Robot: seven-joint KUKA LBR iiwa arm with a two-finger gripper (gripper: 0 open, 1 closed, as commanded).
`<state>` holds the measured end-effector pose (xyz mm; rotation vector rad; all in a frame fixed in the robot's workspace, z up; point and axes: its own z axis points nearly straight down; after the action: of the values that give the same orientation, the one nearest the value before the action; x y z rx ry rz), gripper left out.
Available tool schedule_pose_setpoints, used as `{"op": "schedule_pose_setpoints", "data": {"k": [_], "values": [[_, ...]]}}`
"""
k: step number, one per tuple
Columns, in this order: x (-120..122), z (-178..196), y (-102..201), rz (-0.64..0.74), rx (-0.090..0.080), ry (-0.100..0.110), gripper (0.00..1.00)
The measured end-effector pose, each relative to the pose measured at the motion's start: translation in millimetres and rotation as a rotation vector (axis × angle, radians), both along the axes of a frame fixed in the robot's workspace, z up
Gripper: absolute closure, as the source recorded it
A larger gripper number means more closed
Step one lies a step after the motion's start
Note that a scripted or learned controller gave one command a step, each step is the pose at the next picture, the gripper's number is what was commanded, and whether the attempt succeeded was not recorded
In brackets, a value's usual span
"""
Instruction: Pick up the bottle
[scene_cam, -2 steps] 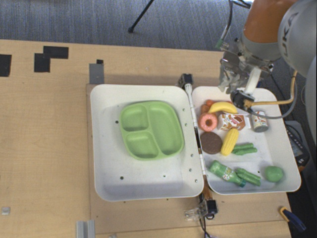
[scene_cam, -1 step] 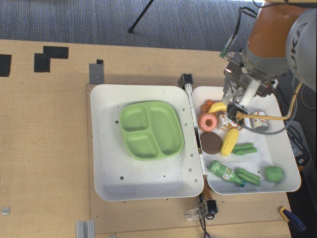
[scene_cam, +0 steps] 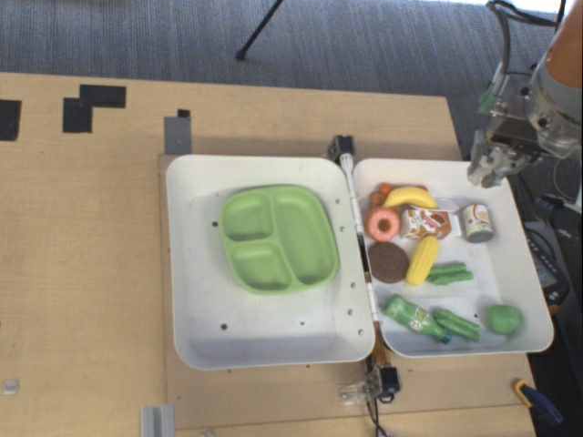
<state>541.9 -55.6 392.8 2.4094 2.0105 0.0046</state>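
The green bottle lies on its side near the front of the right bin, beside a green bean pod. The gripper hangs well away over the far edge (probably staged for approach); its fingers look slightly apart, holding nothing.

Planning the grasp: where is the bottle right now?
The green bottle lies on its side near the front edge of the right bin, below the brown cookie and left of the green pepper.
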Motion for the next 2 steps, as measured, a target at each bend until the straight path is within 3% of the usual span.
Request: {"op": "schedule_pose_setpoints", "data": {"k": [1,2], "values": [[7,134,-35,-0.013,0.0,-0.002,1.0],[30,23,38,0.086,0.001,0.004,1.0]]}}
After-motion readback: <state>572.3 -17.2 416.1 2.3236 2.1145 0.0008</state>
